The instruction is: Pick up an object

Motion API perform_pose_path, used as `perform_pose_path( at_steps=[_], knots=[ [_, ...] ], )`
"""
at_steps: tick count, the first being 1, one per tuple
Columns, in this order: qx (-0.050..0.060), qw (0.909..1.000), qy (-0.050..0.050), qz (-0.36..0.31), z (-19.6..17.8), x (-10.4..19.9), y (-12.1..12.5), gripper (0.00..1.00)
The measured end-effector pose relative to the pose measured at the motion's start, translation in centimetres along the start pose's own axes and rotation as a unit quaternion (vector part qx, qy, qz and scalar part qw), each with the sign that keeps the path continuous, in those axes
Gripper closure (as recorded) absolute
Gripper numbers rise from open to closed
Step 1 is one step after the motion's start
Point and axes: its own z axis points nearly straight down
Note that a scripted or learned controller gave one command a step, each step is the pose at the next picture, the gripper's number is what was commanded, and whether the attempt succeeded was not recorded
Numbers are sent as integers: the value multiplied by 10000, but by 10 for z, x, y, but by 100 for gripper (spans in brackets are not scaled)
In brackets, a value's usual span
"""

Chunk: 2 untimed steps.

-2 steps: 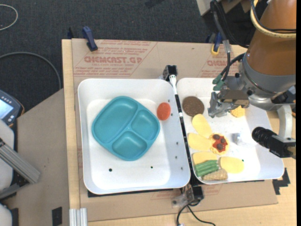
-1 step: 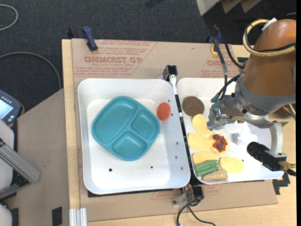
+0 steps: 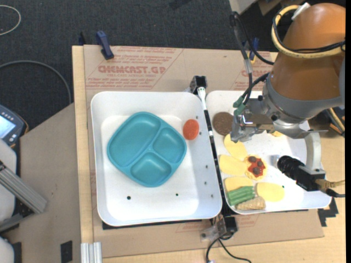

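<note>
My gripper (image 3: 239,131) hangs low over the back left part of the right bin (image 3: 305,203), under the grey and orange wrist. Just left of it lies a brown disc (image 3: 221,123). Right below it are pale yellow pieces (image 3: 235,148), and another yellow slab (image 3: 231,166) lies nearer the front. A red berry-like piece (image 3: 255,166), green beans (image 3: 240,194), a tan piece (image 3: 252,204) and a yellow round piece (image 3: 271,191) sit toward the bin's front. The view does not show anything held in the gripper.
The left bin (image 3: 99,147) holds a teal divided plate (image 3: 145,148) and a small orange-red ball (image 3: 191,129) near its right wall. A black divider rail (image 3: 207,126) runs between the bins. The arm's bulk covers the right bin's back right.
</note>
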Motion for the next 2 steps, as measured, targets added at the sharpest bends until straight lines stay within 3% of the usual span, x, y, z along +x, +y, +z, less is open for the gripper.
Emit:
perform_pose_path(
  at_steps=[1, 2],
  knots=[
    [50, 10000, 2, -1, 25, 41, -1, 100],
    [-75, 10000, 20, 2, -123, 52, 2, 100]
  ],
)
